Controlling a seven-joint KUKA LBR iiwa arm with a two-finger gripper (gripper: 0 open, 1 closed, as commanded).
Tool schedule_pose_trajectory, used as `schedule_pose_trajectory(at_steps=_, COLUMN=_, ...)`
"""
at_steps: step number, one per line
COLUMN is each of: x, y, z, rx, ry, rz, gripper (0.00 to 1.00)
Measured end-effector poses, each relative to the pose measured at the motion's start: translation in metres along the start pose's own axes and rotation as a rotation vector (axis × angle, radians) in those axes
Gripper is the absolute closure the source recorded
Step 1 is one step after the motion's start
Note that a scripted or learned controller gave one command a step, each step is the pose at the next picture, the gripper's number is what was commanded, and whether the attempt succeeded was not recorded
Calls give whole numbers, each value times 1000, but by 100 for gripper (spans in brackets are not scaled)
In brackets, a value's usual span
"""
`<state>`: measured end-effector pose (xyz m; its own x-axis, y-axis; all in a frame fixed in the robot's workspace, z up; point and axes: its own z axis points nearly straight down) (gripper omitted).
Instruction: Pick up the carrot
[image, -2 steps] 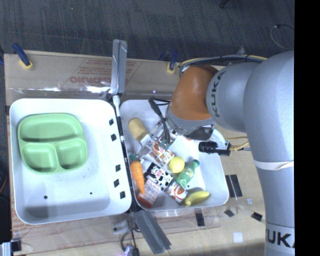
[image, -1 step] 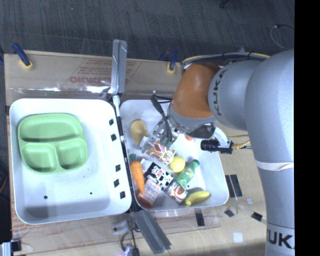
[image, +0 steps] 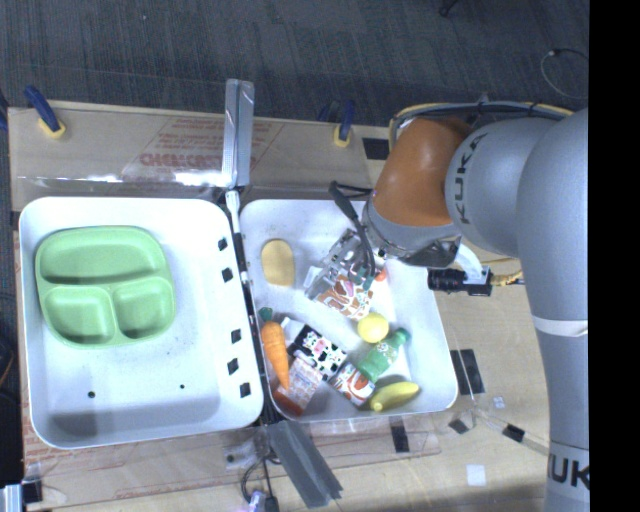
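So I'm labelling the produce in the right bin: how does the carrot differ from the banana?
The carrot is orange with a green top; the banana is yellow. The carrot lies along the right bin's left wall, pointing up and down the view; the banana lies nearly crosswise by the near right corner. The carrot looks longer and tapered, the banana shorter and curved. Both lie flat in the same bin, apart from the gripper.

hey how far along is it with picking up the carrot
Done: nothing visible yet; the carrot lies against the left wall of the right bin, beside the small cartons. In hand: the gripper sits over the bin's upper middle, above a printed packet, apart from the carrot. Left: moving to the carrot, closing on it and lifting it.
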<state>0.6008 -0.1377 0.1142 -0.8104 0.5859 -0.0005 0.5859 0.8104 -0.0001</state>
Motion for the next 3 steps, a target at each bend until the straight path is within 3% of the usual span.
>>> schedule_pose_trajectory(at_steps=1, x=0, y=1, z=-10, rx=0, ry=-1, rz=-5, gripper=100)
schedule_pose_trajectory(at_steps=2, x=-4, y=61, z=20, rx=-3, ry=-6, rz=-124, gripper=100)
schedule_pose_trajectory(at_steps=3, x=5, y=53, z=20, rx=0, ry=-1, rz=226, gripper=100)
